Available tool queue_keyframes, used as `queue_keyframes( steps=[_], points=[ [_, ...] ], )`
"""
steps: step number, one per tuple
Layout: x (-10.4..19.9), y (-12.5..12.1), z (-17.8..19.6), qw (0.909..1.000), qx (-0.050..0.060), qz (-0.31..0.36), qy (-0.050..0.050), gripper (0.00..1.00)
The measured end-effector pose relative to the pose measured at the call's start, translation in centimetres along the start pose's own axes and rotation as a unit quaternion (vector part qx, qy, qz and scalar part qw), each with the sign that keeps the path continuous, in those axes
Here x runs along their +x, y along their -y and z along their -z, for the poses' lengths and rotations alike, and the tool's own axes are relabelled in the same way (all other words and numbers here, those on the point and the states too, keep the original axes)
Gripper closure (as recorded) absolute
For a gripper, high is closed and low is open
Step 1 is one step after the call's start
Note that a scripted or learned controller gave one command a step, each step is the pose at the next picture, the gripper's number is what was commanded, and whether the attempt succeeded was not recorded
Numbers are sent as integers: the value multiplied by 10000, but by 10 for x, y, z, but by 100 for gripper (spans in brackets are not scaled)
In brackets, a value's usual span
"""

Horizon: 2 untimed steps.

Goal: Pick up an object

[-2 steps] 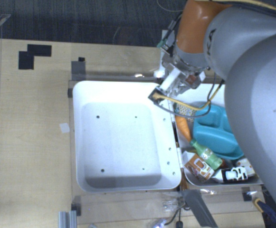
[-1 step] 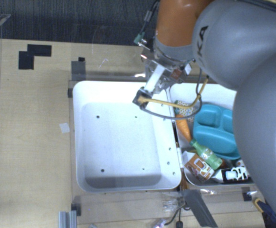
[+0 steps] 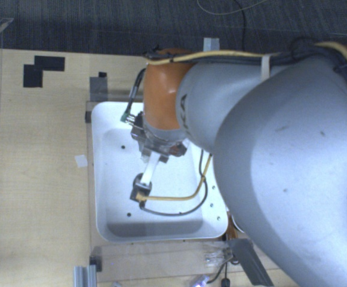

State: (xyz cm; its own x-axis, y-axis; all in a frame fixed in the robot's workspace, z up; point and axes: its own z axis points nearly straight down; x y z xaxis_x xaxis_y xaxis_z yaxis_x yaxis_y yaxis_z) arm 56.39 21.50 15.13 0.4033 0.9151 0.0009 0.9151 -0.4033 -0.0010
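Over the white bin (image 3: 110, 220), a little to the far side of its middle, hangs the gripper (image 3: 160, 147), just under the orange band (image 3: 161, 97) of the wrist. It seems low, close to the bin floor. The grey arm (image 3: 292, 136) reaches in from the right and covers the whole right part of the scene, and also the near right corner of the bin. Whether the claw is apart or together I cannot tell, because the wrist stands between it and the camera.

The object to pick up is hidden as well; I judge that it lies under the wrist or under the arm. On the part of the bin floor that I can see there are some small dark dots (image 3: 119, 147), which look like marks of the bin itself and not like things to grasp. On the wooden bench (image 3: 36, 172), well apart at the far left, black shapes (image 3: 43, 69) lie flat.

As I judge it, the step in hand is the reach down for the grasp, and the lift is not yet done. The next move calls for the claw to clamp on something firm and then rise straight up, slowly, so that the camera can show whether a thing comes with it.
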Motion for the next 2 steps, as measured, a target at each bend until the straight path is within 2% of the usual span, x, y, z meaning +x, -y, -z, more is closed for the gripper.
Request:
queue_keyframes(
  steps=[1,2],
  points=[
    [0,-1,1,10000,-4,-6,-3,0],
    [-49,-12,6,9999,-8,-127,-6,0]
  ],
)
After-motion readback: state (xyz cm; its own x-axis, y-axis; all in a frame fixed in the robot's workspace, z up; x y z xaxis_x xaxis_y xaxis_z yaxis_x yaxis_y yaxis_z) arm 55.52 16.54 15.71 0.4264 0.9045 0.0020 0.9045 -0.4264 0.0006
